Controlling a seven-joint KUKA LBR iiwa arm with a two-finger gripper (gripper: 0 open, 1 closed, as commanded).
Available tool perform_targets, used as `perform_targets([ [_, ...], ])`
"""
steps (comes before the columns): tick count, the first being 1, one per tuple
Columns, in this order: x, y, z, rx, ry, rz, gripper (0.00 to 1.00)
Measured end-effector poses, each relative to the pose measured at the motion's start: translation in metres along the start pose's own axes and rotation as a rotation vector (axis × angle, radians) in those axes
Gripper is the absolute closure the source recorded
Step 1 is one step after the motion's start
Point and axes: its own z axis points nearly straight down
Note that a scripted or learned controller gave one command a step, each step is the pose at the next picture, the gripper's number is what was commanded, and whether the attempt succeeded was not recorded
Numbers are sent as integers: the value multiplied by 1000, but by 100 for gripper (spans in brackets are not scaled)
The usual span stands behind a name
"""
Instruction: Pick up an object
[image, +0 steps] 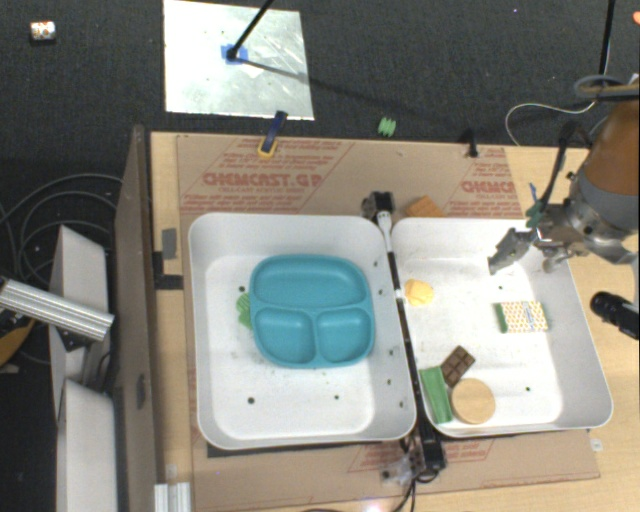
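So here's where I'm at: my pincer (528, 248) hangs over the upper right part of the right bin (570, 330), and the 2 fingers look spread apart with nothing between them. No grab yet.

The candidates are all in that right bin. Nearest is a small flat patterned card or packet with a green edge (521, 317), lying a bit below my pincer. A yellow lump (420, 292), maybe toy food, sits near the left wall by the divider between the bins. Down at the lower left corner there's a cluster: a round tan disc (473, 401), a dark brown chocolate-looking piece (458, 365) and a green block (434, 394), all touching or just beside each other.

What worries me:

1. The patterned packet is flat against the bin floor. If I come straight down, I'd guess my fingers scrape the floor or slide over the top and close on air.
2. The corner cluster is packed tight. Going there, I could nudge 1 piece into the others, or pinch 2 at once and drop both.
3. The yellow lump is close to the wall, so a finger could land on the rim instead of beside it.

The left bin (215, 300) holds a teal divided plate (310, 310) with something green peeking out at its left edge; well apart from me, so I'd leave it.
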Motion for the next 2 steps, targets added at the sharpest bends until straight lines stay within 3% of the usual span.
perform_targets([
  [1,21,-55,125,16,5,2,0],
  [2,39,-84,170,0,1,3,0],
])
